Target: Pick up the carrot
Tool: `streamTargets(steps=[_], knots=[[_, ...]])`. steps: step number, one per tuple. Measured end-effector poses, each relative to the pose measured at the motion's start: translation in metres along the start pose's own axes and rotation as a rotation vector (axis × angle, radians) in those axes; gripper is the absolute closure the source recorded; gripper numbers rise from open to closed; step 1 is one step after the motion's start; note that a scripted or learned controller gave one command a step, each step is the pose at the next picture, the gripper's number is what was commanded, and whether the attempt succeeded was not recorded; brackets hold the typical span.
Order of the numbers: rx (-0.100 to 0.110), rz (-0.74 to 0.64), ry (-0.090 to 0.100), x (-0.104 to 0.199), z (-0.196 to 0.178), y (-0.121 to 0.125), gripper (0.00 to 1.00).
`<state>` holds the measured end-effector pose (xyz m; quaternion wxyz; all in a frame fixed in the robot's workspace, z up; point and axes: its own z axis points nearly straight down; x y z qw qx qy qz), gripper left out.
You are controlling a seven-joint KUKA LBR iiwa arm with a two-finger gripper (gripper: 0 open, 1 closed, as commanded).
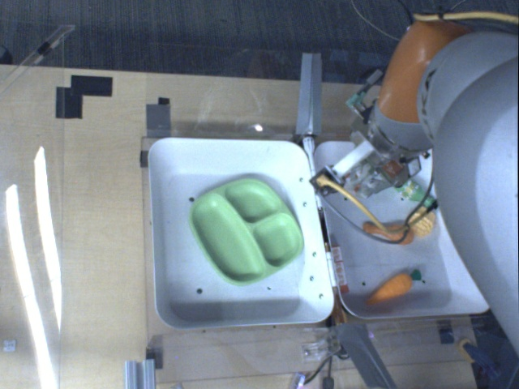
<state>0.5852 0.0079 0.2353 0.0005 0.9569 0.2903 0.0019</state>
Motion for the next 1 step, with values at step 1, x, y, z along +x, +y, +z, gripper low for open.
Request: streamTargets(steps=[1], knots=[[0.003,0.226,-0.003,-0.0210,0.0511,-0.0527,1.00]])
